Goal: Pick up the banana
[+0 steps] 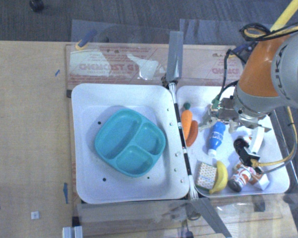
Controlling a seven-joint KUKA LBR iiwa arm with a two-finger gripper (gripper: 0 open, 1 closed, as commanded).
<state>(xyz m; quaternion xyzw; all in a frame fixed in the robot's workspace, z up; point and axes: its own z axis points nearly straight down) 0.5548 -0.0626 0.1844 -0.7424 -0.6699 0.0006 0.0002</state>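
I find the curved yellow banana (220, 176) at six o'clock in the right-hand shallow white bin (280, 182), leaning against a speckled sponge block (205, 174), probably just tumbled there. My grey two-finger gripper (237, 119) hangs toward twelve o'clock above it, over a smooth blue plastic bottle (216, 137); its opening I cannot tell. A glossy orange carrot (187, 123) lies at nine.
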